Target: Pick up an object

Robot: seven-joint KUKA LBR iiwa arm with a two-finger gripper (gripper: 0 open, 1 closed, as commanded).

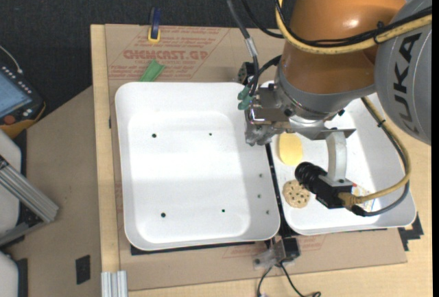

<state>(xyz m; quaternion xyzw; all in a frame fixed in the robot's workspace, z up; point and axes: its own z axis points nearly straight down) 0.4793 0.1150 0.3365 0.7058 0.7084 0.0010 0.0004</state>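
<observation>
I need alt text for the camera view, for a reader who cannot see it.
A grey robot arm with an orange band hangs over the right white bin, which holds a pale yellow piece and a round speckled biscuit. The left white bin lies beside it.

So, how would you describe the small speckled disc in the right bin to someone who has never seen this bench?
Take the right bin of the two white ones. By its left wall, near the front corner, lies a small round tan disc. Unlike the plain pale yellow oval just behind it, it carries dark speckles, like a cookie.
</observation>
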